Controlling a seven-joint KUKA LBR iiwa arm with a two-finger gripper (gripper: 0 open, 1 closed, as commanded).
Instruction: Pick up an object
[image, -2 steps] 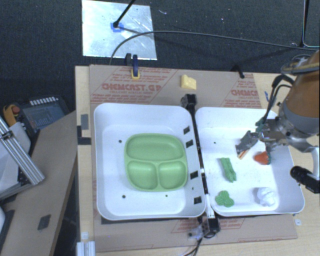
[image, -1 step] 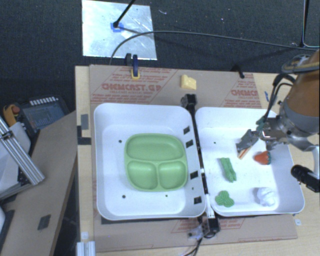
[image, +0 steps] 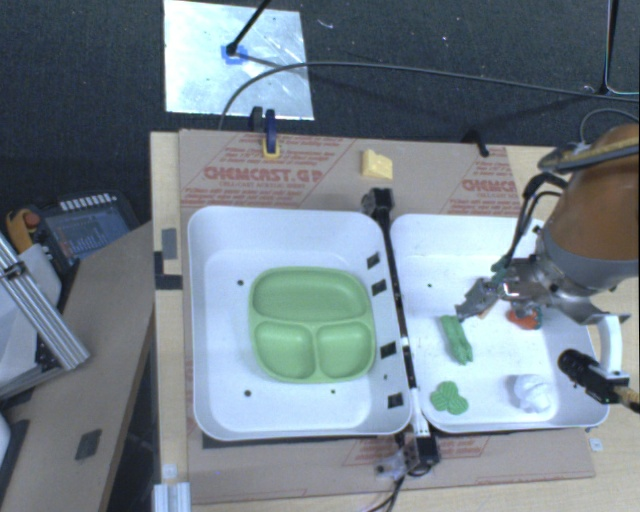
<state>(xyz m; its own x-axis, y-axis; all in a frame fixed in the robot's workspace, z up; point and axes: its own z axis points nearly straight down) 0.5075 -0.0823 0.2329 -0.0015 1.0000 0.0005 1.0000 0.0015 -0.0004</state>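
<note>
Cardboard: brown sheet (image: 300, 165) under both bins, printed "CHEMCAST GP" in red, upside down from the camera.
Left bin (image: 215, 300): white – holds a green divided plate (image: 308, 323).
Right bin (image: 430, 250): white – holds a long green piece (image: 457, 338), a round green piece (image: 449, 398), a white lump (image: 530, 392) and a red-orange thing (image: 523, 319) partly hidden under the wrist.
Gripper (image: 478, 300): low over the right bin, just above the long green piece; whether it is wide or narrow cannot be told.
Around: yellow block (image: 377, 164) and clamp (image: 270, 135) on the cardboard; foil sheet (image: 238, 58) with cable beyond; pendant (image: 85, 228) on the left table.
Floor: dark carpet.
</note>
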